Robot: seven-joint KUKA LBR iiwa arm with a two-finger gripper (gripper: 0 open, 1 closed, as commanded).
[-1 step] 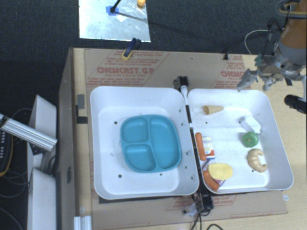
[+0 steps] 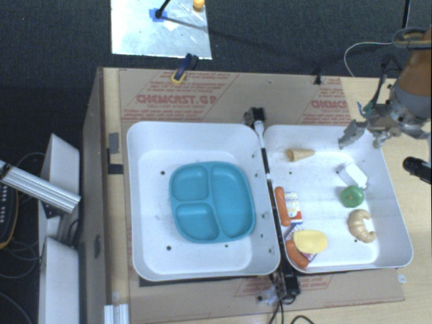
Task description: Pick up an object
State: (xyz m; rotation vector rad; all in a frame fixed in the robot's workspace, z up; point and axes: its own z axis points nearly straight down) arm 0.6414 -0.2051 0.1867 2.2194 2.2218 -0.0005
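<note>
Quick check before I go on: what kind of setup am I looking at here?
Most likely a robotics lab's pick-and-place test bench, not a kitchen. Two shallow white plastic bins sit side by side on paper-covered board, one holding a blue divided plastic tray, the other toy foods like a small tan croissant. The grey gripper hovers nearby.

Two bins [image 2: 202,130], one tray [image 2: 211,202]

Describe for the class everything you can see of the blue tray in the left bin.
The blue tray is a rounded rectangle of what looks like plastic, split by raised ridges into three compartments: two at the top, one wide below. It lies flat, slightly turned, near the middle of the left bin, right side up. Nothing sits in it or touches it but the bin floor.
</note>
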